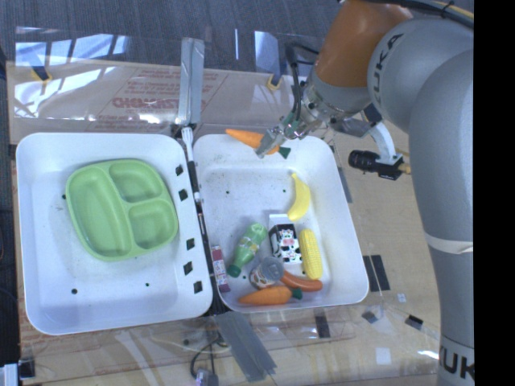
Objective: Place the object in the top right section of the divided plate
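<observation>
Two carrots (265,297); one banana (298,198) (right bin (342,207))

Bench top (386,240): pale tan surface, bearing two shallow white bins. Clear plastic sheet (105,95): taped flat on the bench behind the bins, glossy, red print showing through, bright glare at its left end. Grey tape strips (245,344): in front of the bins. Dark grey carpet-like floor (161,2): beyond the bench's far edge.
</observation>
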Robot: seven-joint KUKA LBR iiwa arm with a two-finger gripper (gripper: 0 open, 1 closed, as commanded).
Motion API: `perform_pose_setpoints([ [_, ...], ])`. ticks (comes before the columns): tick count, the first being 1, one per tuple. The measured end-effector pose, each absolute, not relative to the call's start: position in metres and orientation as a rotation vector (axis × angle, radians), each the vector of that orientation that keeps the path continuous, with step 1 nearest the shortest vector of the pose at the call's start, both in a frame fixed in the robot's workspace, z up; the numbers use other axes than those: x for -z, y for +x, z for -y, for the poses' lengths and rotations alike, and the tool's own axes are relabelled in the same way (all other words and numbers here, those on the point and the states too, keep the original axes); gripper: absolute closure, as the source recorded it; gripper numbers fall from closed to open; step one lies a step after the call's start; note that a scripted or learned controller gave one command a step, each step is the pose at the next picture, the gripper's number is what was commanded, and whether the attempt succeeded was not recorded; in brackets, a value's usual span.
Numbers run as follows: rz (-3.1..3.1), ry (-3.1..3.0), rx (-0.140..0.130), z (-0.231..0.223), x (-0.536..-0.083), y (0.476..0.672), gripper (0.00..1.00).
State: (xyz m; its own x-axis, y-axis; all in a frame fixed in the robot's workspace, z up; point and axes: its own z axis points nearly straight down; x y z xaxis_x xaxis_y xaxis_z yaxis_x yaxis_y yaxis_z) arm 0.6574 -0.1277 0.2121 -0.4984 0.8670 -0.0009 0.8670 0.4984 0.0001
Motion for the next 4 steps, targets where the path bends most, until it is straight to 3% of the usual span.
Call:
perform_pose_setpoints([
  [1,-2.864,1.297,0.002,0.054,-0.209,0.619,1.00],
  [2,-2.864,1.297,0.002,0.054,-0.209,0.619,0.00],
  [3,-2.805,1.419,0.001,0.058,-0.207,0.530,0.00],
  [4,-2.807,1.415,0.002,0.059,-0.217,0.531,1.00],
])
